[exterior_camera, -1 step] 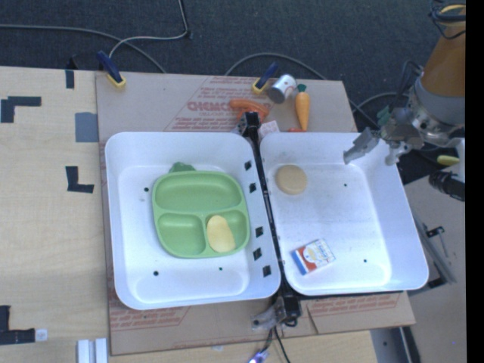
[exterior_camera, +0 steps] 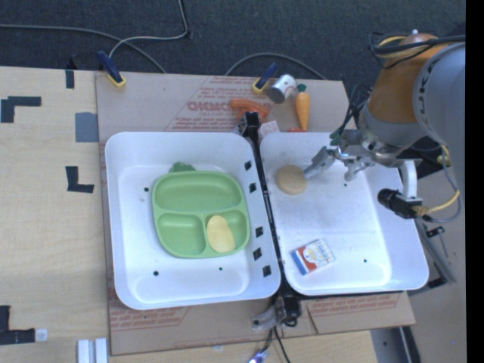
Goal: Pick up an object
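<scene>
The gripper [exterior_camera: 335,161] is hanging low over the right bin [exterior_camera: 393,278], at about 12 o'clock of that bin's floor. Its fingers [exterior_camera: 319,162] are standing spread, pinching nothing. The likeliest target, a tan round object [exterior_camera: 290,180], is lying just beside the nearer fingertip, toward 8 o'clock from the gripper, close to the divider between the bins.

Risk, as I am judging it: the round object is sitting off to one side of the spread fingers rather than between them, so a closing stroke may only nudge it and send it rolling toward the bin wall (a round shape gives little to grip). A descent here could also jam a fingertip on the bin floor.

A small red, white and blue packet [exterior_camera: 313,255] is lying at 6 o'clock of the same bin; its print is too small to read. The cardboard [exterior_camera: 204,108] under the bins on the bench is carrying red lettering, too blurred to make out with certainty.

The left bin [exterior_camera: 125,278] is holding a green divided tray [exterior_camera: 198,195] with a yellow piece [exterior_camera: 221,234] in it.
</scene>
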Motion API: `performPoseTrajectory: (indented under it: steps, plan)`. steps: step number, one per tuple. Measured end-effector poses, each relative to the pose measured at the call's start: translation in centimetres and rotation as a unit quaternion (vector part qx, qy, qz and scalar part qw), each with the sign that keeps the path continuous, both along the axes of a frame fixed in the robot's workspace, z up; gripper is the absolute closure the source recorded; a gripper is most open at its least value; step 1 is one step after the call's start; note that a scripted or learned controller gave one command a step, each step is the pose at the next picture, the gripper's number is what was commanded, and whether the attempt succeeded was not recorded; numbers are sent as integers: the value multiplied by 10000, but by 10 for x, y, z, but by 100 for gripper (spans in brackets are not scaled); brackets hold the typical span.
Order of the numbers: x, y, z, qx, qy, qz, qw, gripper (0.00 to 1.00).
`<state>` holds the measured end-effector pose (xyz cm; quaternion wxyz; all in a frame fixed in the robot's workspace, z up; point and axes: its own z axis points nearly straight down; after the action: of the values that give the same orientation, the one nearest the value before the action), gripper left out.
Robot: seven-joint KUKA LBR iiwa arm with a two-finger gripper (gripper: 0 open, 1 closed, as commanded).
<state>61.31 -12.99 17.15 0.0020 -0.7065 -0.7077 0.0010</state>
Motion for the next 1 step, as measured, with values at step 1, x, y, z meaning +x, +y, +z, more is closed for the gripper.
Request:
performPoseTrajectory:
  steps: [1]
  plan:
    - [12,34,-79,-3,5,0,10000,0]
